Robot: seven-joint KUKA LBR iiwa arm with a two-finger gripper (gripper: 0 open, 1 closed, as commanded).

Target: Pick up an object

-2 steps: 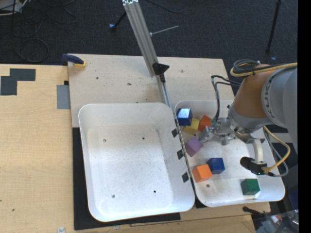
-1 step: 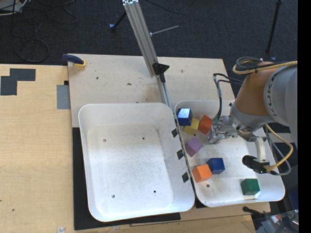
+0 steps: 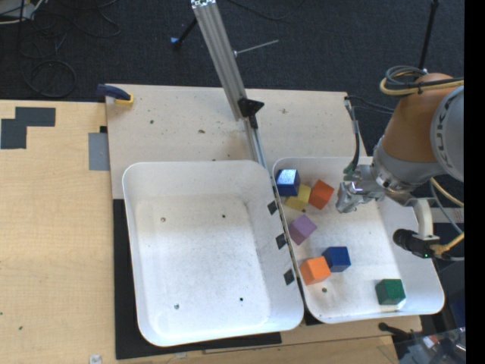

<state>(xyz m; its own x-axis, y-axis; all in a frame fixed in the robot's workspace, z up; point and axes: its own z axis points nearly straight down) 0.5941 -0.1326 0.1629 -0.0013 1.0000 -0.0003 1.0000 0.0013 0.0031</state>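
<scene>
The claw (image 3: 350, 201) hangs over the right bin (image 3: 413, 298), just beside the orange block (image 3: 322, 194). I cannot tell if it pinches anything.

Grey arm with orange band reaches in from right, wrist bent down-left; gripper (image 3: 350, 200) low at scene's right-centre, nothing seen held.

Legible text, labels, brands, numbers: none that I can read from my feed; the checkered tag (image 3: 203, 1) atop the slanted aluminium rail (image 3: 226, 58) carries a pattern, no characters
</scene>
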